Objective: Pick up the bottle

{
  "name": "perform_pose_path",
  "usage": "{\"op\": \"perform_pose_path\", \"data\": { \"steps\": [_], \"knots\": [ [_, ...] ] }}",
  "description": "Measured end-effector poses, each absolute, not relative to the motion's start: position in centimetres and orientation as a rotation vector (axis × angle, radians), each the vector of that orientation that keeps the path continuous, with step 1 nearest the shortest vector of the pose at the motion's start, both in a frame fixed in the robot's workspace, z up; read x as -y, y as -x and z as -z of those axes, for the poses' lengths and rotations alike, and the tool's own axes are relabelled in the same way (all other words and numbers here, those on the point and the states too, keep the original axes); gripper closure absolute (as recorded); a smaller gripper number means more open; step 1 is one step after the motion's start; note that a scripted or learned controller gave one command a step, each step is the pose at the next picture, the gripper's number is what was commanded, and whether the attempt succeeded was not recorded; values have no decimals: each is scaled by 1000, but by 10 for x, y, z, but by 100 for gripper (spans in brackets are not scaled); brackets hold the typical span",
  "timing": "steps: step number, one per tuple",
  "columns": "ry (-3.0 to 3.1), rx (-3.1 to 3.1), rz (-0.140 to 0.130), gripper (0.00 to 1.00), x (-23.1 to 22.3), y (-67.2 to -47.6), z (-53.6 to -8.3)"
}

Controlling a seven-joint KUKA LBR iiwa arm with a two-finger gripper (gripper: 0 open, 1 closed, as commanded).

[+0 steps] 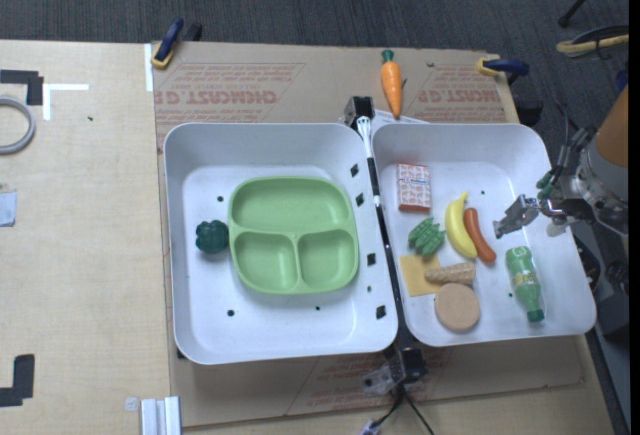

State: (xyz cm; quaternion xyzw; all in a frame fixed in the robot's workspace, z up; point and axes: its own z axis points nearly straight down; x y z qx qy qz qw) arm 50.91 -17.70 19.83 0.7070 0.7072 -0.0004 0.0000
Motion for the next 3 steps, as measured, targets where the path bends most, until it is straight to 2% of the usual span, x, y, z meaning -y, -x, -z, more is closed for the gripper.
{"op": "perform_pose_path", "data": {
  "steps": [1,2,3],
  "knots": [
    [-2585,-1825,-7,0,211,-491,-90],
    [-2576,-1807,0,100,218,-491,-101],
    [-2749,-1522,2,100,193,-498,-184]
  ]
}}
